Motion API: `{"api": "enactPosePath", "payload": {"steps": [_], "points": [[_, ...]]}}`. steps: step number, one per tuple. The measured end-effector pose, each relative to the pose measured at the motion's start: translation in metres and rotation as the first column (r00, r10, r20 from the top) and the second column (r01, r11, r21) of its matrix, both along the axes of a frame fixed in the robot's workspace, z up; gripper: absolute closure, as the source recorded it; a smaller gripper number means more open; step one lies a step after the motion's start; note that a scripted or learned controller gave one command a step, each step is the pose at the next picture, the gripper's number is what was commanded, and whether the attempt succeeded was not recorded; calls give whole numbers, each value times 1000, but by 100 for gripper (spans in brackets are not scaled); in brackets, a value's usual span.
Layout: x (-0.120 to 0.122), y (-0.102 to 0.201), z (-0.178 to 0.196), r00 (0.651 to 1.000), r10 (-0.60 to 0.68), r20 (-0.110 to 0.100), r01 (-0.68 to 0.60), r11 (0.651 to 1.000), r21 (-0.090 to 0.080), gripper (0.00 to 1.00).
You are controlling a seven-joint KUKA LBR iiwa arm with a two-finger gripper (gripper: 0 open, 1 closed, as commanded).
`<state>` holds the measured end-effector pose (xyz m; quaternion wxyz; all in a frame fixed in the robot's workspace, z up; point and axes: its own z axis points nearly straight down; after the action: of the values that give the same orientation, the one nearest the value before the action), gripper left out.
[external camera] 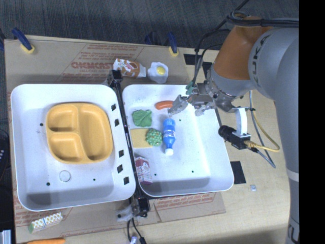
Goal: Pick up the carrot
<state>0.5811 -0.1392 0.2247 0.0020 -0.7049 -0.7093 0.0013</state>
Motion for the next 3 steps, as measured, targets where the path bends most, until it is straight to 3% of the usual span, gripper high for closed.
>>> {"api": "enactPosePath", "payload": {"steps": [1,2,3], "points": [[75,117,-33,993,117,2,-117,993,0,0],[75,128,193,999,-41,4,41,999,-2,0],[75,126,53,909,416,1,-416,909,0,0]]}}
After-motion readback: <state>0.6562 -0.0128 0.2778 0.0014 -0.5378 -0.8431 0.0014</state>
